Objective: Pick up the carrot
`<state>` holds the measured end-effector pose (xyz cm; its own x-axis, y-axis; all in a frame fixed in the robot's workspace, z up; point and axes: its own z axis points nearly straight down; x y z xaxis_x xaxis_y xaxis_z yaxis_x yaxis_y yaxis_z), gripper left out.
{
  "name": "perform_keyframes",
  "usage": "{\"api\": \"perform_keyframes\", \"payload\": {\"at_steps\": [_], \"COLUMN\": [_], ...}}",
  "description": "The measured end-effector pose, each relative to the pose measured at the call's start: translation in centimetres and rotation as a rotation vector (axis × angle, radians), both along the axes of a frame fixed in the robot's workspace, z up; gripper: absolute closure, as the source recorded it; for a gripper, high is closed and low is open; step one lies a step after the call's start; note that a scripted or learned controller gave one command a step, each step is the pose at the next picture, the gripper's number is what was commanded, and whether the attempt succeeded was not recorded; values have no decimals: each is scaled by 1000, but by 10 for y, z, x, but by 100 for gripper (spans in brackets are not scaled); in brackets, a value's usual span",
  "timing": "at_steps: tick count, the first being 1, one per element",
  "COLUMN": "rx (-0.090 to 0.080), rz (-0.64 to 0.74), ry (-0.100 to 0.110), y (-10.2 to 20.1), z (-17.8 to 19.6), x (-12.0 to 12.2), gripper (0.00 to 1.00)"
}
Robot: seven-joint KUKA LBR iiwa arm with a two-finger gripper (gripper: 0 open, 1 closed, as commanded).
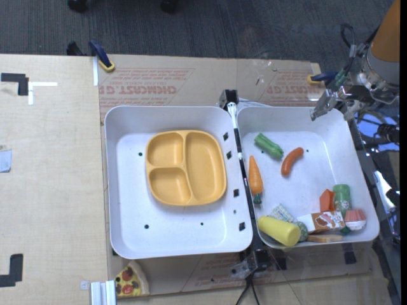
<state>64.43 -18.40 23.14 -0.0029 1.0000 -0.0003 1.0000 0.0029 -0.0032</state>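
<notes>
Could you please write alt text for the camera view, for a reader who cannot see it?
An orange carrot lies by the left wall of the right white bin, while the gripper hovers at that bin's far right corner. Near the carrot are a green pepper and a sausage; the left bin holds a yellow divided plate.

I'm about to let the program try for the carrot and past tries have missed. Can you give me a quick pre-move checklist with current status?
1. Carrot in view, in the right bin: ok.
2. Top of carrot uncovered: ok.
3. Room on its left: not ok, it lies along the bin's left wall.
4. Neighbours apart: ok, green vegetable and sausage don't touch it.
5. Gripper over carrot: not ok, it is at the bin's far right corner.
6. Gripper opening: cannot tell.
</notes>
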Motion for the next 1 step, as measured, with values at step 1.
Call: {"api": "perform_keyframes", "payload": {"at_steps": [1], "rx": [-3], "rz": [-252], "ry": [-4], "y": [56], "z": [91], "x": [-22], "gripper": [0]}}
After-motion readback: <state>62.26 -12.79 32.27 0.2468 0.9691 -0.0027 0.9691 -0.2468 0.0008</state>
